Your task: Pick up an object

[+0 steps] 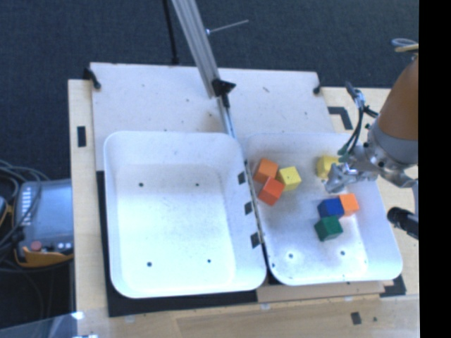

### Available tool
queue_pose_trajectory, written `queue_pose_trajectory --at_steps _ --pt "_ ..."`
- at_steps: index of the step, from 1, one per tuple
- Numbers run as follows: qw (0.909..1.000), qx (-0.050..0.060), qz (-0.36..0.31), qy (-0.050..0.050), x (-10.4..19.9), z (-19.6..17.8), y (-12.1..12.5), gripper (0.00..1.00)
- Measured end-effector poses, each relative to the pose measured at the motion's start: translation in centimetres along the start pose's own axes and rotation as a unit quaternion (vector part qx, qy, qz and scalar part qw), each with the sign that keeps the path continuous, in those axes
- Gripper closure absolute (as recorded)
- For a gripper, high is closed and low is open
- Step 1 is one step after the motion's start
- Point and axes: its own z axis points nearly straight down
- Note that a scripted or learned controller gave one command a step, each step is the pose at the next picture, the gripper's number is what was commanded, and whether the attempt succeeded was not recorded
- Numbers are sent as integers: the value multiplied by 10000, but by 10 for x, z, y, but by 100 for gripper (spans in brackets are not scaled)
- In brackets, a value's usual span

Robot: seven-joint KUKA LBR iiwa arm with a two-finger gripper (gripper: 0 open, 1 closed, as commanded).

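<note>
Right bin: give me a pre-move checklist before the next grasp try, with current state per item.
1. Blocks sit inside the right bin: ok, all six lie on its floor.
2. Gripper is over the right bin: ok, it hangs between the yellow block at the back and the blue block.
3. A block is between the fingers: cannot tell; none visibly is.
4. Nearest target stands free: not ok, the blue block touches the small orange block and the green block.
5. Easier target exists: ok, the yellow block at the back stands apart from the other blocks.
6. Finger opening: cannot tell.
</note>
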Motion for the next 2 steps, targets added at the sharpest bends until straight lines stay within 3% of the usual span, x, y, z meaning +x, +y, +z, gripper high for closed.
queue_pose_trajectory --at_steps 2 --pt "10000 -5 -8 5 101 -11 3 100"
